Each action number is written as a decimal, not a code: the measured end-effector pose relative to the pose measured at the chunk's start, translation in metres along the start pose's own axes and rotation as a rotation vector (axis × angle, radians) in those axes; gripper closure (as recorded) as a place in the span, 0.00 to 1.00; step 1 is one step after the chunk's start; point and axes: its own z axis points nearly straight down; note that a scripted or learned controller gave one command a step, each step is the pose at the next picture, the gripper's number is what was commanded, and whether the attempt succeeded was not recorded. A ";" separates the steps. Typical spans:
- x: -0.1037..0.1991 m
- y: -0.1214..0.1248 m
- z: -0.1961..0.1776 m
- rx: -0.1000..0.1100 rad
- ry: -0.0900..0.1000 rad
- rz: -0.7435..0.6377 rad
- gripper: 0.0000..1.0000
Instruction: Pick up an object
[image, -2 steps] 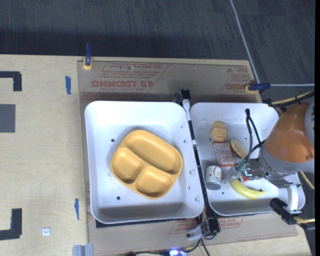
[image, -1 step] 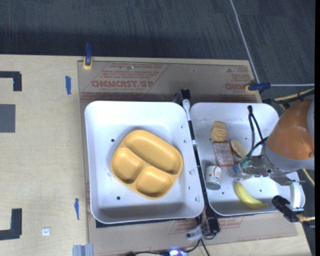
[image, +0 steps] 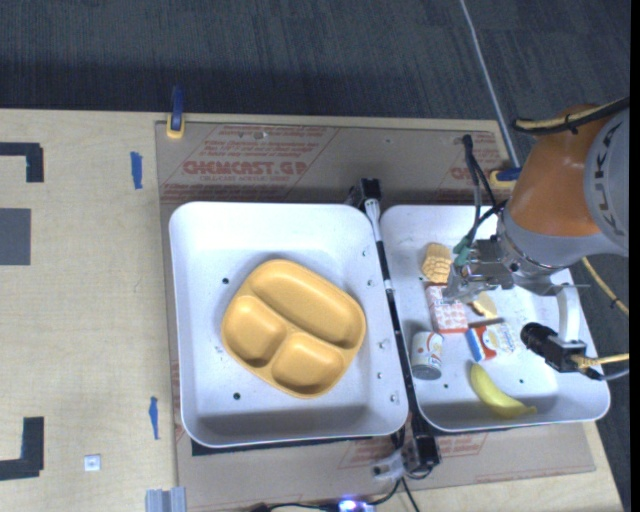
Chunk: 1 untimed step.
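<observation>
The red-and-white packet (image: 449, 312) lies in the right bin (image: 590, 400), directly under the gripper (image: 470, 283), which hangs low, presumably lined up to grasp it. Whether it is open or closed I cannot tell. Beyond the gripper sits a corn cob (image: 436, 262); nearer the camera, a small can (image: 428, 353) and banana (image: 497, 390). The left bin (image: 200, 240) holds a yellow divided tray (image: 292, 326).

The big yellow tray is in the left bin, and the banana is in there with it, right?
Not quite. The yellow tray is in the left bin, but the banana lies in the right bin, near its front edge, as the camera view shows.
</observation>
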 end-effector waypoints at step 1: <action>-0.001 -0.001 0.001 0.002 -0.001 0.001 0.00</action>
